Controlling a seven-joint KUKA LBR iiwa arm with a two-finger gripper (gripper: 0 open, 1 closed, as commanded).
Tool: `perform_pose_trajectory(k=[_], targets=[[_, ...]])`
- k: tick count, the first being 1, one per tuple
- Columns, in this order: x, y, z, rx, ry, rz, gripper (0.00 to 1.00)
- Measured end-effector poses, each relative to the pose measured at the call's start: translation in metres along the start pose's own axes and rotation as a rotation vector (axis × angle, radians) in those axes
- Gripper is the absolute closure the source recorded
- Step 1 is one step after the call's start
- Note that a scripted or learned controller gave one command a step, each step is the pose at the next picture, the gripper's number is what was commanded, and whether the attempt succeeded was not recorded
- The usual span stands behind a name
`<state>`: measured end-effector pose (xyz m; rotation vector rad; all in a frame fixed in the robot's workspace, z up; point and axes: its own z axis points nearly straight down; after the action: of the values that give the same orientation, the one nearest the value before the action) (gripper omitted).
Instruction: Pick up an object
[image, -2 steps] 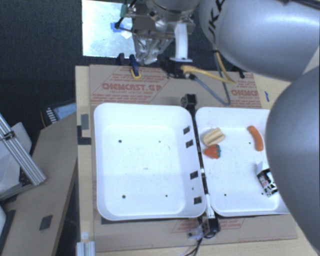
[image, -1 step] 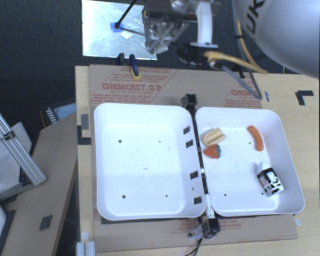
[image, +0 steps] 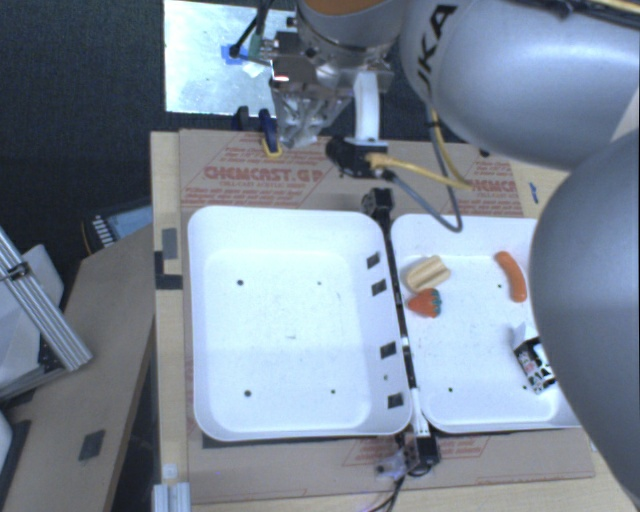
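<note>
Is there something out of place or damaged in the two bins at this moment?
Nothing stands out. The right bin holds a tan bread-like piece touching a red strawberry-like item, an orange sausage and a small black-and-white object, all lying inside the rim. The gripper hangs beyond the bins.

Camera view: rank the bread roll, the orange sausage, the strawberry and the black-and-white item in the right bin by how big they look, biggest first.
1. Orange sausage, longest, though thin.
2. Bread roll, shorter but thicker; these two look close.
3. Black-and-white item, partly hidden by the arm, so unsure.
4. Strawberry, smallest.
</note>
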<state>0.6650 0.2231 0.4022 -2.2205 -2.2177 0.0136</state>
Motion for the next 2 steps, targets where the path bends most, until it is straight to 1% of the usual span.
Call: perform_pose_trajectory(k=[1,2], targets=[[0.012,-0.01,0.024,-0.009,0.004,-0.005,1.0],[0.012,-0.084,-0.064,-0.018,0.01,-0.009,1.0]])
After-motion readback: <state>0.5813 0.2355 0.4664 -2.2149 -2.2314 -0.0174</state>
